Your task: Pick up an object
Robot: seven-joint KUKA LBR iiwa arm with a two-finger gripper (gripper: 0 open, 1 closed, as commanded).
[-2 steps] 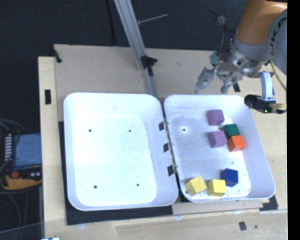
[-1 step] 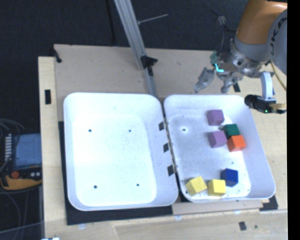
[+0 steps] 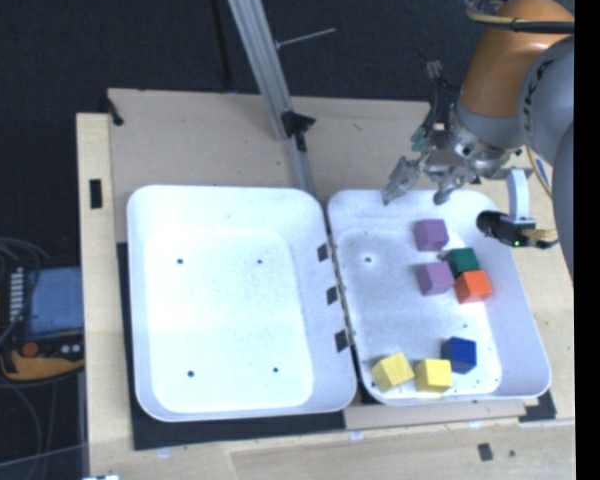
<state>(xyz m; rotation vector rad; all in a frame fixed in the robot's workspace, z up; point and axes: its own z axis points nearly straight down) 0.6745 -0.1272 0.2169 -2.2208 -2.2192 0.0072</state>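
Fingers (image 3: 391, 190) stand spread wide with nothing between them; the gripper (image 3: 417, 190) hovers over the upper rim of the right bin (image 3: 380, 308), right of frame centre. Candidate objects lie below it: two purple cubes (image 3: 430, 234), a green cube (image 3: 464, 260) touching an orange cube (image 3: 473, 286), a blue cube (image 3: 460, 353) and two yellow cubes (image 3: 393, 371) at the lower edge. Assessment: approach step, no grasp begun. Next move calls for descent over the upper purple cube, the nearest piece.

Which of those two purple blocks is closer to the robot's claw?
The upper purple block, just below the gripper. The other purple block lies farther down, beside the orange block.
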